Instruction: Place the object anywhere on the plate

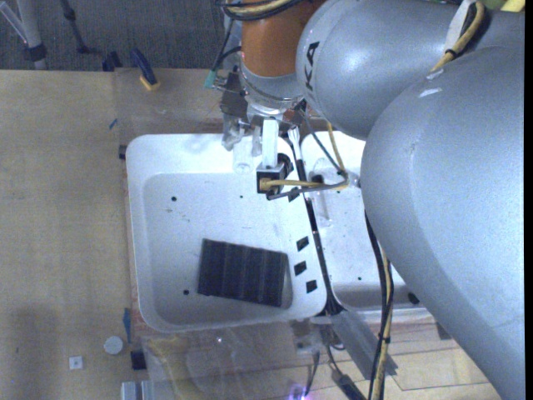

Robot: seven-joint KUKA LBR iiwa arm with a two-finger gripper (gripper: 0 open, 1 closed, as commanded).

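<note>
We are seeing the end effector (255,150) hovering at the far rim of the view's left white bin (162,223); we cannot tell if it is open or closed. A black ribbed slab (242,272), rectangular, is lying flat by the bin's near wall, with smooth bare floor stretching open behind it.

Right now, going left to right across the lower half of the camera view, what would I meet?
Small white square → grey disc → black ribbed slab lying in the left bin → right bin → the arm's grey body.
</note>
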